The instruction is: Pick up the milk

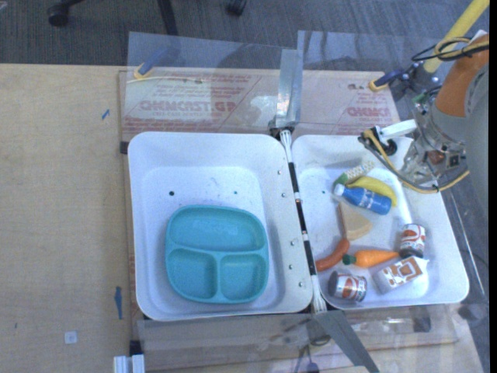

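The milk (401, 273) is a small white carton with red-orange print, lying on its side in the front right corner of the right bin (314, 169). My gripper (415, 162) hangs over the bin's far right edge, under the grey wrist with the orange band and among loose cables. It is well behind the milk and apart from it. A soda can (411, 239) lies between the two.
Also in the right bin are a blue bottle (365, 199), a banana (375, 185), a bread slice (356, 224), a carrot (374, 258), a sausage (332, 255) and a second can (347, 287). The left bin (155, 162) holds a teal divided plate (217, 253).
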`<state>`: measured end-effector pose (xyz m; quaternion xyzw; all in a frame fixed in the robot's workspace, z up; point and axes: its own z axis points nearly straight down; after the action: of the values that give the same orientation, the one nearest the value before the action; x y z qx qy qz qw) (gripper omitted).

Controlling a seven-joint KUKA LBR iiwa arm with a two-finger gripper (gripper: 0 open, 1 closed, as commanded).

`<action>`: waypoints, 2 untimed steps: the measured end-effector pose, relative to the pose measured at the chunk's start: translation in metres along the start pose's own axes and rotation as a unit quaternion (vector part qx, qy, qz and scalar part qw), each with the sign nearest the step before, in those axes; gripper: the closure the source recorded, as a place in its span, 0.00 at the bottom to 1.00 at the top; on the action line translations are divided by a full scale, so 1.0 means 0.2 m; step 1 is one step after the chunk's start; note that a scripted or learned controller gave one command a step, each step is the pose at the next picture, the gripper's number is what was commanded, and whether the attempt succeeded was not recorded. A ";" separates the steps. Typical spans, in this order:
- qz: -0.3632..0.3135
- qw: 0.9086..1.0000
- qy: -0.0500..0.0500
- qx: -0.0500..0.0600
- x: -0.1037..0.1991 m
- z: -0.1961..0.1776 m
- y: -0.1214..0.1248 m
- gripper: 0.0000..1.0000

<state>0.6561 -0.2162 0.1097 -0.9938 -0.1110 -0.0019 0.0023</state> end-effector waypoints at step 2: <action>-0.002 1.000 0.000 -0.001 0.00 -0.10 0.00 1.00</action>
<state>0.6568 -0.2163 0.1303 -0.9936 -0.1128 -0.0020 0.0017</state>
